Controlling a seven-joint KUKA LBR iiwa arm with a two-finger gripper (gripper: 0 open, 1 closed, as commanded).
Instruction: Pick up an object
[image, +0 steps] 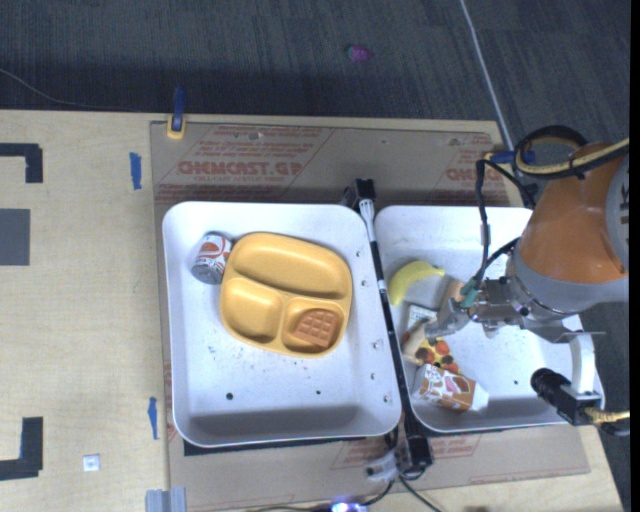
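Camera view: we log the arm (575, 235) reaching over the right bin (500, 228) on the counter, jaws low above a clutter of small items. We cannot tell whether the jaws are apart or together. Near them lie a yellow banana-like piece (412, 276), a pizza-print packet (433, 349) and an orange carton (447, 388). In the left bin (270, 410) sit a yellow divided tray (285, 291) and a small can (211, 257) touching its corner.
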